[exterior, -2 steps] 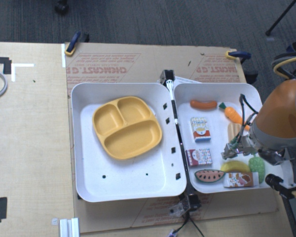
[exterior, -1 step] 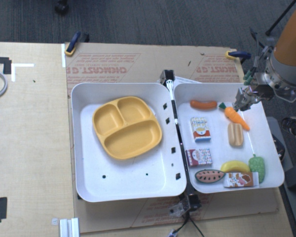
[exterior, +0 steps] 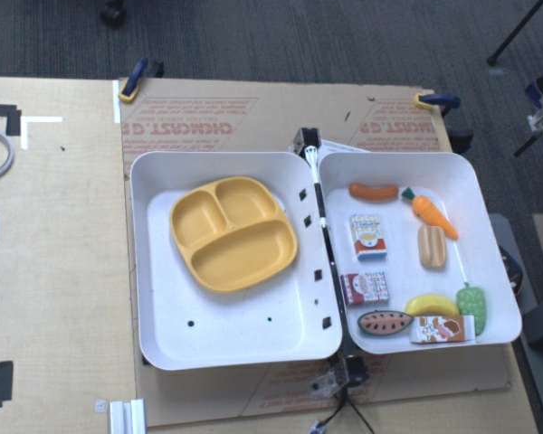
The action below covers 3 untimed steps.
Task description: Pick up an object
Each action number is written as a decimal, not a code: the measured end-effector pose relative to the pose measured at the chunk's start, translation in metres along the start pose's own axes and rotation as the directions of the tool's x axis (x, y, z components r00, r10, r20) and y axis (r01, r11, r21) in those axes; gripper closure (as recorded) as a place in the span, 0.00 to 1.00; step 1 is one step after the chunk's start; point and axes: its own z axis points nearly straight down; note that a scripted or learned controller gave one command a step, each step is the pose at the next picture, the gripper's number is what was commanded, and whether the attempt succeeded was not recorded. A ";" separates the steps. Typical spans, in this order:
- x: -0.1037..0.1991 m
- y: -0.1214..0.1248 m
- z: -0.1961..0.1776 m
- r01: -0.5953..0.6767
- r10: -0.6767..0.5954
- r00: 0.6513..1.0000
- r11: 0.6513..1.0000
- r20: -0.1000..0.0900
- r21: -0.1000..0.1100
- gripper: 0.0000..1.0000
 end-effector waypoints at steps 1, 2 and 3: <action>0.000 0.001 -0.009 0.003 -0.003 1.000 1.000 0.002 -0.002 1.00; 0.000 0.003 -0.019 0.006 -0.006 1.000 1.000 0.004 -0.004 1.00; 0.000 0.004 -0.028 0.008 -0.008 1.000 1.000 0.006 -0.006 1.00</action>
